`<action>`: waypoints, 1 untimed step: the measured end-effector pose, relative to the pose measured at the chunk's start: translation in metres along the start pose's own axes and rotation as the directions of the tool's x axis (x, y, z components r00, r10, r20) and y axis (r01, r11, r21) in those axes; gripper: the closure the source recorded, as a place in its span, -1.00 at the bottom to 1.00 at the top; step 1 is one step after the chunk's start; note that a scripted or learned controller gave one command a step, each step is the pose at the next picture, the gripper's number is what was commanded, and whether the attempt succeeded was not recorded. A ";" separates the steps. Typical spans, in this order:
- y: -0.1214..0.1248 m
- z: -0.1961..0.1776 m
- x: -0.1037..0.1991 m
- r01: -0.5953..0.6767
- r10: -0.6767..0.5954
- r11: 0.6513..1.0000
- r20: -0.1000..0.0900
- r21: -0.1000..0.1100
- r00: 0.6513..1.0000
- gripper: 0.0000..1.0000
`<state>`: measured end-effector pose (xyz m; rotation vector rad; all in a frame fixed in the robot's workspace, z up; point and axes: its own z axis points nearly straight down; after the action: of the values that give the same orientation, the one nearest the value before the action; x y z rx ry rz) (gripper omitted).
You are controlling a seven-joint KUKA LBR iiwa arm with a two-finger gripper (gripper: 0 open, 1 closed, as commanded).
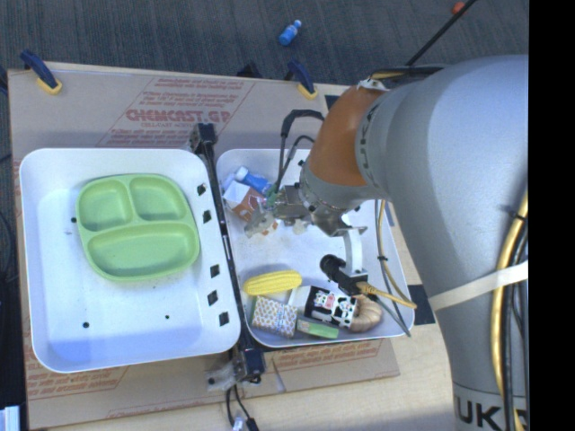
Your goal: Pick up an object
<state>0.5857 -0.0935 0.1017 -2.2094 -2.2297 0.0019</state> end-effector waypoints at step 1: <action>0.041 0.008 0.001 -0.004 0.004 1.000 -0.001 0.002 1.000 -1.00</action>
<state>0.6266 -0.0920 0.0936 -2.2118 -2.2242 0.0031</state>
